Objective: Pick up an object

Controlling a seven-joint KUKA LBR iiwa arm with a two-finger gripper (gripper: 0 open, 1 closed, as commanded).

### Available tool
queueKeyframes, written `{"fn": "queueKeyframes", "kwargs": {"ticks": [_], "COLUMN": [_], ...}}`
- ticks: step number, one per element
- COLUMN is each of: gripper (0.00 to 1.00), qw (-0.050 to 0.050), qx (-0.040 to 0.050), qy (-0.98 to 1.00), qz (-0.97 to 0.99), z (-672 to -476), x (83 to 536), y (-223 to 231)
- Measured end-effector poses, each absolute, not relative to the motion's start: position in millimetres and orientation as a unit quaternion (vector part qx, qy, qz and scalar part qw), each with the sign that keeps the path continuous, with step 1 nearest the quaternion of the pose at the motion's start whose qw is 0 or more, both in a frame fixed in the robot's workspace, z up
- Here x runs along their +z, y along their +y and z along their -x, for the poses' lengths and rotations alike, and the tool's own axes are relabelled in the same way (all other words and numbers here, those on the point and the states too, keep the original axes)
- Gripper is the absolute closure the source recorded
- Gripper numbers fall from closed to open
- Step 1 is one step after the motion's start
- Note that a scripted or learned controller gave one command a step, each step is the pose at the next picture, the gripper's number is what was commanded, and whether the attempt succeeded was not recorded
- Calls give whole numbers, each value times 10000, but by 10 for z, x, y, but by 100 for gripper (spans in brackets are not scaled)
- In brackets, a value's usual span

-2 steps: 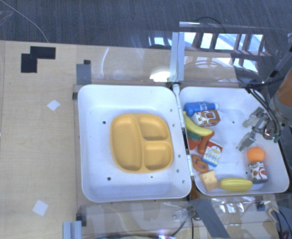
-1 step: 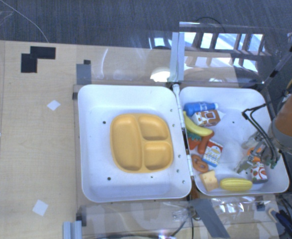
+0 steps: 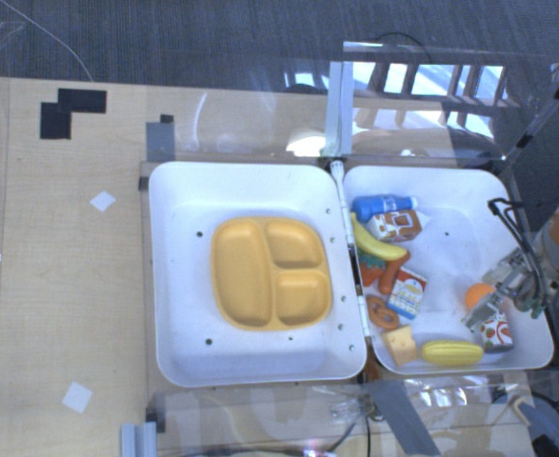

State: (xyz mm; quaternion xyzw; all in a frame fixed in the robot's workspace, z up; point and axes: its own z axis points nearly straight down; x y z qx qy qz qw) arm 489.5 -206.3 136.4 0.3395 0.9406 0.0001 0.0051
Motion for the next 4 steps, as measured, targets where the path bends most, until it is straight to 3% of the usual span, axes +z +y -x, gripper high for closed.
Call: {"fn": "queueKeyframes", "kwargs": {"ticks": [1,2,3,4], "gripper": [0,0,0,0], "qw": [30,34,-2,17], "qx": [11,16,4,21], "qy": [8223,7221,4889,3808], "qz": [-5691,-6918,-8724,-9247], "z": [-5568,-5543,-5864,-5730], "x": [1114,1671,1069,1680], "y": [-2041,-2054,-1663,-1918]}}
